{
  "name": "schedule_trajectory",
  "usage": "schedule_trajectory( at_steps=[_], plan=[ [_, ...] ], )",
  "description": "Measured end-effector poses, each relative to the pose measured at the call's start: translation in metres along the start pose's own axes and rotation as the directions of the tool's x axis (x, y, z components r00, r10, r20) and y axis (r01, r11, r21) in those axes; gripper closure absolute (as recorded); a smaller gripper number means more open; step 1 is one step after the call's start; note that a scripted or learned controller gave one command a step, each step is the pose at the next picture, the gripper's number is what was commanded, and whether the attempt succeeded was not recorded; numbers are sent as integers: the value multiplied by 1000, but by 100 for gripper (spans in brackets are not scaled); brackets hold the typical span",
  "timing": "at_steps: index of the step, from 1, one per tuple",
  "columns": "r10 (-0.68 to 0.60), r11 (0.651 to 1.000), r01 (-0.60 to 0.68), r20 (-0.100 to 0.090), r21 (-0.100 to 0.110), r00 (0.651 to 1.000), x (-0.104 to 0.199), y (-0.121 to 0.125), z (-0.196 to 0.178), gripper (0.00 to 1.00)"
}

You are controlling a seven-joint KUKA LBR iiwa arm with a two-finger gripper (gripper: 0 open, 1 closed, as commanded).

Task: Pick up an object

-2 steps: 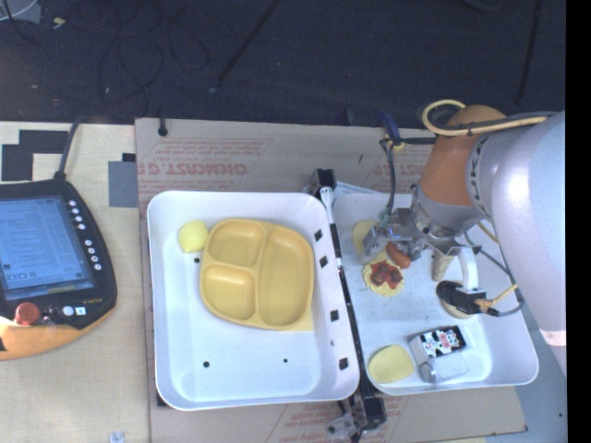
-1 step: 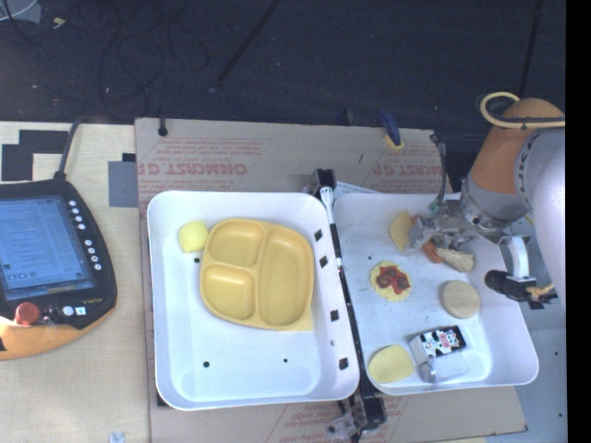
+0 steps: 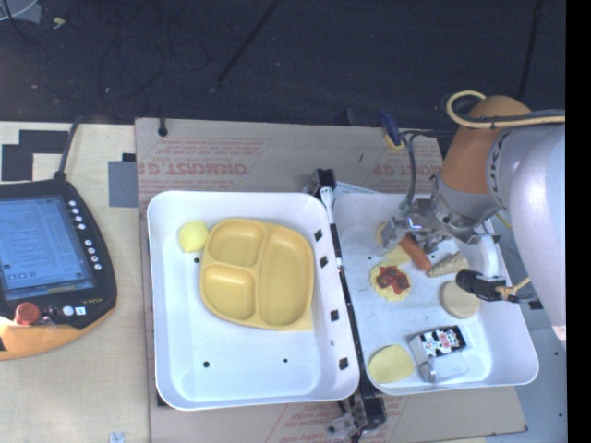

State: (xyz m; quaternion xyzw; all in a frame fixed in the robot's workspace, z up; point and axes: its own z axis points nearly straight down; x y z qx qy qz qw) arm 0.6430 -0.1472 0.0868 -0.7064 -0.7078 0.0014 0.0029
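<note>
end effector [image 3: 417,232] low over the right bin [image 3: 517,369], beside an orange stick [image 3: 415,252]

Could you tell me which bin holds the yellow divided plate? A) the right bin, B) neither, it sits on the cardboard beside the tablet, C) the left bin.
C: the yellow divided plate lies inside the left bin, next to a small yellow ball, while the right bin holds the smaller items under the arm.
</note>
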Motion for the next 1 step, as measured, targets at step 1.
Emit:
schedule_trajectory(
  at_steps=[1],
  plan=[
    [4, 1000, -4, -2, -1, 1000, 62, -116, -1, 0]
  ],
)
